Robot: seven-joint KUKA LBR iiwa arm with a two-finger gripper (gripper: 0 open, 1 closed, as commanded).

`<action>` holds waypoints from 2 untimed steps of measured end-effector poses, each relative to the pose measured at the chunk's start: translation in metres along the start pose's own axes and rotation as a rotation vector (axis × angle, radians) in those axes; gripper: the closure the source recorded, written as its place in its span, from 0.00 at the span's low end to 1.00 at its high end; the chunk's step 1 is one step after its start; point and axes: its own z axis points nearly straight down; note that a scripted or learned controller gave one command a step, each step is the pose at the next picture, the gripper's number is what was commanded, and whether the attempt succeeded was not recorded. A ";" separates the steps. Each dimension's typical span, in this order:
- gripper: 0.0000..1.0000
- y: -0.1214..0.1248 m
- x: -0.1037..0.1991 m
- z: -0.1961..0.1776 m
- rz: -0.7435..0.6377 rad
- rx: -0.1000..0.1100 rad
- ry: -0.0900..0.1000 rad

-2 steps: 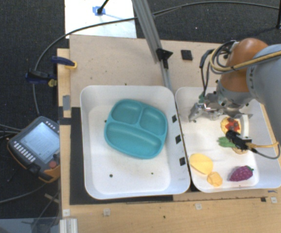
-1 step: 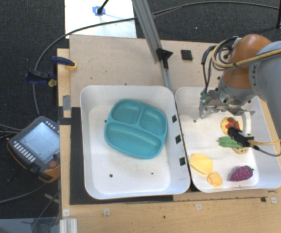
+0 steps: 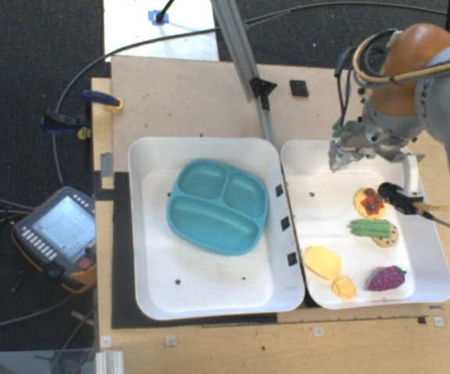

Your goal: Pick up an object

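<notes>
The right bin (image 3: 427, 287) holds several toy foods. A round pizza slice (image 3: 369, 202) lies at mid right. Just below it, a green bean pod (image 3: 371, 227) rests on a tan cookie (image 3: 386, 240). A yellow lemon-like piece (image 3: 322, 262), a small orange piece (image 3: 343, 287) and a purple grape bunch (image 3: 386, 277) lie along the near side. My gripper (image 3: 342, 159) hangs over the bin's far left corner, apart from all the food, with nothing seen in it.
A teal divided plate (image 3: 217, 206) lies in the left bin (image 3: 151, 287). A metal pole (image 3: 237, 37) slants over the far side of the bench. A black part with a cable (image 3: 400, 197) juts out beside the pizza slice. A teach pendant (image 3: 58, 236) sits off the bench at left.
</notes>
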 end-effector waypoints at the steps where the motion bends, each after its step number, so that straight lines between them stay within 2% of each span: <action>1: 1.00 0.010 -0.005 -0.049 0.000 -0.001 0.000; 2: 1.00 0.011 -0.005 -0.077 -0.001 0.002 0.001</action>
